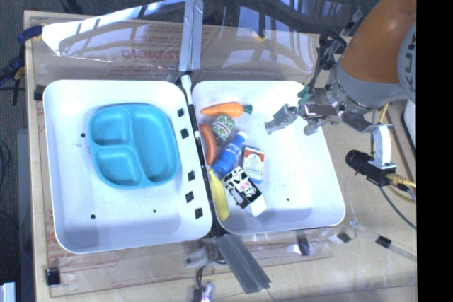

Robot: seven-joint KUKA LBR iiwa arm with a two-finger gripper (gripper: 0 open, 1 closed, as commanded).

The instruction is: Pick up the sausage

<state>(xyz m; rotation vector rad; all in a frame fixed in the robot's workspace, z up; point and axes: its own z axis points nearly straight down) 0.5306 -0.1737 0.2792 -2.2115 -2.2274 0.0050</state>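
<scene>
Judging from shape and finish: sausage [209, 143] probably a light plastic toy, stiff enough to resist a pinch, smooth and rounded, so likely to slip or roll out of a loose grip. No sign of fragility. Best taken across the short width near mid-length, fingers set to either side of the long axis. Complicated by the surroundings: left flank lying close against the wall of the right bin [322, 152], right flank crowded by neighbouring items, leaving little clearance for a finger on either side. Approach from straight above advised, with a narrow opening before descent.

Appearance: slim, elongated, reddish-brown to orange-red, glossy, rounded at the ends. Lying flat, long axis running roughly away from the camera, along the left edge of the right bin.

Neighbours: carrot [223, 109] just beyond the far end, lying crosswise; green-labelled can [225, 126] near the upper right; blue bottle [228, 156] just beside the right flank, contact uncertain; banana [219, 196] below the near end, along the same wall; small red-and-white carton [253, 165] and black-and-white carton [245, 191] further right.

Gripper [291, 120] hovering over the open middle of the right bin, well apart from the sausage, fingers spread apart and holding nothing.

Left bin [64, 152] carrying a blue divided tray [134, 145], not involved in the pick.
</scene>
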